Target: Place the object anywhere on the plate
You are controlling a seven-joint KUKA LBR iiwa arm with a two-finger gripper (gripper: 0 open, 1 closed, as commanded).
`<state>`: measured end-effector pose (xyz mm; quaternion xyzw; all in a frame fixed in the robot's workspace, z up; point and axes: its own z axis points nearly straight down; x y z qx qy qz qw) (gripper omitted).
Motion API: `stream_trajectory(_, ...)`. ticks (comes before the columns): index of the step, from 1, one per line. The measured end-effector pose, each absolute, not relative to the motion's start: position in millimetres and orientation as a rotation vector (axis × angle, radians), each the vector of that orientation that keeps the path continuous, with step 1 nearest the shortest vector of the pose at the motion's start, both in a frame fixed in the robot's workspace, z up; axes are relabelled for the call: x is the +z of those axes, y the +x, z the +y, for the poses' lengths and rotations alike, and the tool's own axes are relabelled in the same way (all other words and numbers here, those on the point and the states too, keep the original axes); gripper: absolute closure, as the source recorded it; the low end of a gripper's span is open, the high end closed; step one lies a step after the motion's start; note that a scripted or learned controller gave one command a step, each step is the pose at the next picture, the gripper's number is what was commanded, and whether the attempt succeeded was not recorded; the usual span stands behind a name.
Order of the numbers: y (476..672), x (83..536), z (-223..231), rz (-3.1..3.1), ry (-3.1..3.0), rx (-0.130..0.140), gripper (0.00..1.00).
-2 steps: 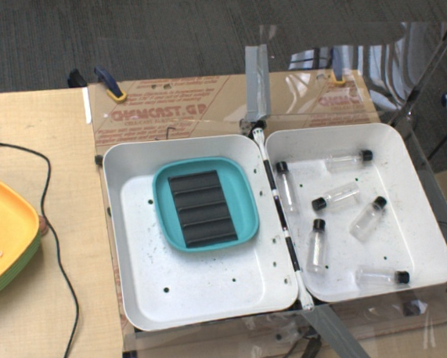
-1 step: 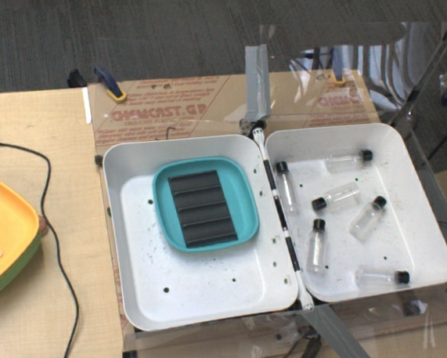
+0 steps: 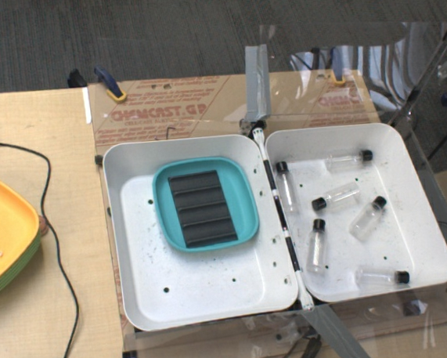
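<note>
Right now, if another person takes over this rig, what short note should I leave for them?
Gripper: it is not in the camera view, so its state is unknown.
Plate: the teal plate lies in the left bin, with a dark ribbed insert on it.
Objects: six clear vials with black caps lie loose in the right bin, for example one near the far wall and one near the front edge. None touches the plate.
Done: nothing yet; no vial is on the plate.
Left: pick one vial from the right bin and set it anywhere on the plate.
</note>
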<state>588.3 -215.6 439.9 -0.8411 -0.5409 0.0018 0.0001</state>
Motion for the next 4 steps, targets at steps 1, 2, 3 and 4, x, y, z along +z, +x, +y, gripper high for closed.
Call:
stream_trajectory(1, 659.6, 439, -214, -1.519, -2.748, 0.008, 0.00)
stream_trajectory(2, 658.5, 438, -214, -1.337, -2.840, 0.010, 0.00)
stream_trajectory(3, 649.0, 439, -213, -1.108, -2.936, 0.010, 0.00)
stream_trajectory(4, 639.9, 438, -217, -0.923, -2.999, 0.012, 0.00)
